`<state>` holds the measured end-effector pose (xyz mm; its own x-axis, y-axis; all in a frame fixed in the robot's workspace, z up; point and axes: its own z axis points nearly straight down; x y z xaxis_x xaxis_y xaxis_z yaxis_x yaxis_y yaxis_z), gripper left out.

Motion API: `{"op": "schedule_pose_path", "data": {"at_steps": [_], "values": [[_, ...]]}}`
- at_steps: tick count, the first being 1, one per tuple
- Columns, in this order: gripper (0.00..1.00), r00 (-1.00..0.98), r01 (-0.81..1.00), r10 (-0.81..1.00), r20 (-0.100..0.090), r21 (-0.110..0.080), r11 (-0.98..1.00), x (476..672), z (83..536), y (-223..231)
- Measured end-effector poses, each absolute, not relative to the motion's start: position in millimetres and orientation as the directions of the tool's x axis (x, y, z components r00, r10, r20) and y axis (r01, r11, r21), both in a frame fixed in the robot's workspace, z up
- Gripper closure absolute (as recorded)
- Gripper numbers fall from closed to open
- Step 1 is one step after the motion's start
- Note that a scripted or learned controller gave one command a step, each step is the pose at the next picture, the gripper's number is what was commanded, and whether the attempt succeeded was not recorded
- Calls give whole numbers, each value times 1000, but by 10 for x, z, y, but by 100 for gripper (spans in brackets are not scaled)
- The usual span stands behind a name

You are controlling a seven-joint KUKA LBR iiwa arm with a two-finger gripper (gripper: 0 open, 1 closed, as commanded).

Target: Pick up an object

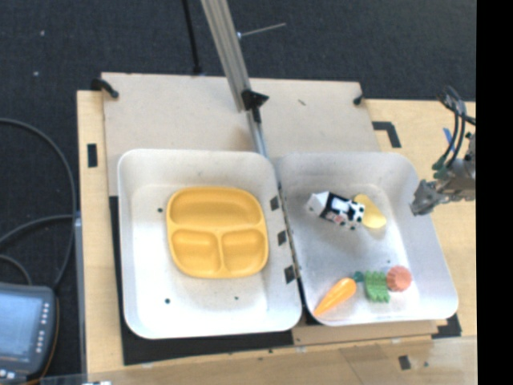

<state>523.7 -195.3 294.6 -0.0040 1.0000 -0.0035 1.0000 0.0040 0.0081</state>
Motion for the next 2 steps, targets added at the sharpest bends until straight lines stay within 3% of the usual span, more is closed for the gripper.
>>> {"op": "schedule_pose_path", "data": {"at_steps": [1,2], "values": [[100,-6,1000,1000,0,0,6,5440,2783,-1457],[100,-6,1000,1000,-1,2,6,5783,2716,-1030]]}}
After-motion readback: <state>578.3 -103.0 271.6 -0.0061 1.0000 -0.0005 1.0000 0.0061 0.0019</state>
